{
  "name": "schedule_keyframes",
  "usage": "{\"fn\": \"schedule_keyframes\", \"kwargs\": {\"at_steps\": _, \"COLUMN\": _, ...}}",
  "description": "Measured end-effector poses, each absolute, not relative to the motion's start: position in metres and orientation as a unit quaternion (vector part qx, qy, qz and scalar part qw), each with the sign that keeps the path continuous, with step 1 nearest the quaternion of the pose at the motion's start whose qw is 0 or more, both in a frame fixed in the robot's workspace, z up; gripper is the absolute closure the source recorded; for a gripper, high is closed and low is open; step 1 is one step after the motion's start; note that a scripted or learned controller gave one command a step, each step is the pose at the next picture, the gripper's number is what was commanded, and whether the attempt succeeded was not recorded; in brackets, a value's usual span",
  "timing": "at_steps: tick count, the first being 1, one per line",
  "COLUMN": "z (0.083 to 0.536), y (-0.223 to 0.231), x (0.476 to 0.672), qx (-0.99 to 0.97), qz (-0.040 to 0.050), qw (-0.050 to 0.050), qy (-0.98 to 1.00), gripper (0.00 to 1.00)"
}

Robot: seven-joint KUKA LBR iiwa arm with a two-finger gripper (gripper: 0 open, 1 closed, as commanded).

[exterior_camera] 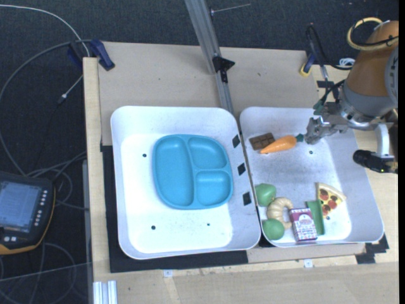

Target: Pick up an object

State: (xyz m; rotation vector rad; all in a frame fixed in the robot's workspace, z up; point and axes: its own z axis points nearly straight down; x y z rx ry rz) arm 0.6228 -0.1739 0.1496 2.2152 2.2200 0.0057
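My gripper (314, 133) hangs low over the back of the right bin (354, 170), just right of an orange carrot (278, 145) whose green tip points toward it. A brown chocolate piece (261, 140) lies against the carrot's left end. Nothing shows between the fingers. Toward the bin's front lie a pizza slice (330, 197), a green pear (265, 192), a tan pastry (279, 206), a green ball (273, 228), a pink-and-red box (303, 225) and a green strip (316, 216).
The left bin (130, 189) holds a blue divided plate (192, 170). A metal pole (205, 30) slants over the bench's back. The arm's grey and orange body (373, 75) stands over the right bin's back right corner.
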Motion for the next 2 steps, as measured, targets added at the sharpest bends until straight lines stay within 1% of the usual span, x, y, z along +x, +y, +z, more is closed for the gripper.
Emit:
{"fn": "schedule_keyframes", "kwargs": {"at_steps": 1, "z": 0.202, "y": -0.180, "x": 0.616, "qx": 0.707, "qz": 0.0018, "qw": 0.004, "qy": 0.707, "gripper": 1.00}}
{"fn": "schedule_keyframes", "kwargs": {"at_steps": 2, "z": 0.257, "y": -0.180, "x": 0.618, "qx": 0.707, "qz": 0.0021, "qw": 0.004, "qy": 0.708, "gripper": 1.00}}
